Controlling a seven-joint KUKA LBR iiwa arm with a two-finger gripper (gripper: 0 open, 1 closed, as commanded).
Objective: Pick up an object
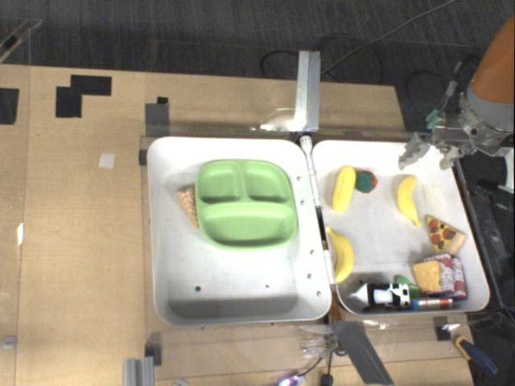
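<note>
Claw spread apart, holding nothing, over right bin's far edge. Nearest banana just below: likely light, stiff, slick plastic; grip across its middle.

I see gripper open over right bin's far right corner; green plate fills left bin centre

green tray, white bins, yellow bananas, orange-banded grey arm
</note>
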